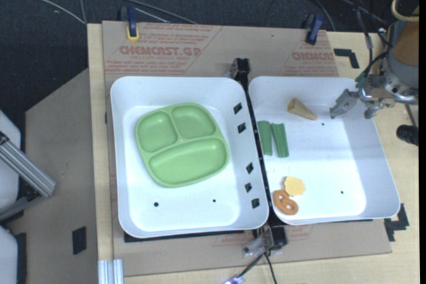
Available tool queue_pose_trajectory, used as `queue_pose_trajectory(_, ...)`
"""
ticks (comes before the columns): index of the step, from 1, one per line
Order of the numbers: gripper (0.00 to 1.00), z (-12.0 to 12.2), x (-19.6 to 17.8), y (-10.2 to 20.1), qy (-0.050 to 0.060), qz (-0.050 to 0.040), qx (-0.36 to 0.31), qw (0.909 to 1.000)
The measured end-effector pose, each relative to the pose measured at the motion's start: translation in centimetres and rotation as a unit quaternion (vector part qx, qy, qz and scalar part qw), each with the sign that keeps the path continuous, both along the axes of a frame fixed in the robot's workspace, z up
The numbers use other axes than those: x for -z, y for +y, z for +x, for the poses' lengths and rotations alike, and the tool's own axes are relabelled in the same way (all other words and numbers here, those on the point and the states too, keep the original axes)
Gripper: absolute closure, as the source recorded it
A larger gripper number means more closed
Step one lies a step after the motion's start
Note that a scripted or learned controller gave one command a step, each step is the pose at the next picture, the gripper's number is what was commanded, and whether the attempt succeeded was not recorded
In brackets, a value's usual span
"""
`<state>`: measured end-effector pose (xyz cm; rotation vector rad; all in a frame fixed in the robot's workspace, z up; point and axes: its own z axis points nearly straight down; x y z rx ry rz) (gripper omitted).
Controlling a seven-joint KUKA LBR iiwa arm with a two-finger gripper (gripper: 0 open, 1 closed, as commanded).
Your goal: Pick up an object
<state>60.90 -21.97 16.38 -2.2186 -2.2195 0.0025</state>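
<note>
Gripper [355,105]: fingers spread wide, nothing between them. Wedge [302,110] lies left of fingers, ungrasped; pick pending.

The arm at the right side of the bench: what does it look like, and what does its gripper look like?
The arm is grey, with a rounded body and an orange band ringing it above the wrist. Dark cables run beside it down toward the wrist. The gripper is small and metallic grey with darker parts, and ends in two short fingers. No markings or labels can be read on it.
</note>
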Motion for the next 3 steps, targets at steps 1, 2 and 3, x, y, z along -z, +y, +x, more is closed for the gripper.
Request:
queue_pose_trajectory(1, 0.0, 0.8, 5.8, 0.4, 0.0, 0.0003, -0.001, 1.0)
queue_pose_trajectory(2, 1.0, 1.0, 4.3, 0.3, -0.003, -0.0004, -0.001, 1.0)
queue_pose_trajectory(3, 1.0, 0.3, -1.4, -0.3, -0.004, -0.0015, 0.0, 1.0)
